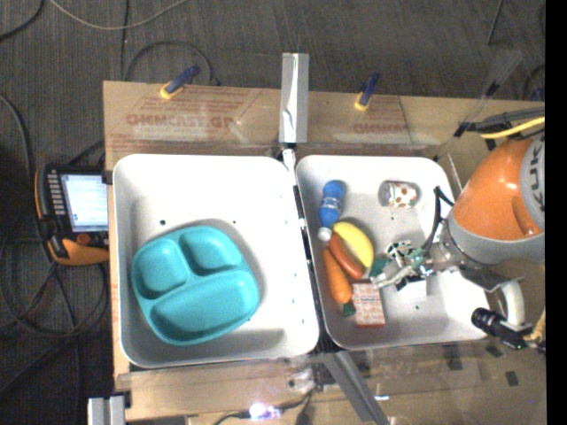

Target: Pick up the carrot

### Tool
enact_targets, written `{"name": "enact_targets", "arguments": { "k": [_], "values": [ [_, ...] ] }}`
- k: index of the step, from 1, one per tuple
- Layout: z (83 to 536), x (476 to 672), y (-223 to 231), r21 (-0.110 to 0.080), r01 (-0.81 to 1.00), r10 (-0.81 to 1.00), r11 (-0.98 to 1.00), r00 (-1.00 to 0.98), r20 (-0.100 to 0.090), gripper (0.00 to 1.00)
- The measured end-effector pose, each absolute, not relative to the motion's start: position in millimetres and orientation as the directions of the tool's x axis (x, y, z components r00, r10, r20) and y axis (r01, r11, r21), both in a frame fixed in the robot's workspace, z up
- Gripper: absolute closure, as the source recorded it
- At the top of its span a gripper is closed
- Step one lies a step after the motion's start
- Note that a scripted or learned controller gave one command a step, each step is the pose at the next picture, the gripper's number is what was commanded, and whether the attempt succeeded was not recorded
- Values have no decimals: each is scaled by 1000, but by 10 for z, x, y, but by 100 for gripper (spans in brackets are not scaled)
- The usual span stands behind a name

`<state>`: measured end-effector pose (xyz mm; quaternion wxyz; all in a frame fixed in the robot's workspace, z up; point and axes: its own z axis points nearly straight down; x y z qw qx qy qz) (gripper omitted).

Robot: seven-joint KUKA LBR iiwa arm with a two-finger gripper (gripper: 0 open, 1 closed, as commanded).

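Dark grey carpet crossed by loose cables surrounds the desk (133,113), whose brown top fills the middle of the frame and carries two shallow white bins side by side. At the upper edge of the desk sit two clamps with blue and yellow handles (180,81), and between them a grey upright post (293,96) rises at the seam of the bins. A handheld pendant with a lit screen (78,206) lies at the left edge of the frame.

Inside the left bin (133,180) rests a teal divided plate (195,282) with three compartments, toward the lower left of that bin.

Inside the right bin (443,326), the carrot (336,277) lies along the left wall, in the lower left part, its length running up and down the frame. Touching its upper right side is a hot dog with a yellow bun (352,246). A blue bottle with a white cap (330,204) lies above them. A small printed packet (367,306) sits just right of the carrot's lower end. A small round cup with red spots (400,194) stands near the upper right of the bin.

From the right of the frame the grey arm with its orange band (500,197) reaches in. Its hand (403,268) hangs over the middle of the right bin, right of the hot dog and apart from the carrot. I cannot tell how far apart its jaws stand.
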<state>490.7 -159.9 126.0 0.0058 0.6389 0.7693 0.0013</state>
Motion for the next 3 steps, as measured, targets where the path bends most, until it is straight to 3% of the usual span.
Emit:
{"name": "enact_targets", "arguments": {
  "k": [1,2,3],
  "values": [
    [1366,4930,-1625,17,983,983,182,-181,-16,100],
    [2031,4839,-1278,-3,992,992,-123,123,-2,100],
    [2306,4939,-1531,-3,967,967,-256,256,-3,100]
  ]
}}
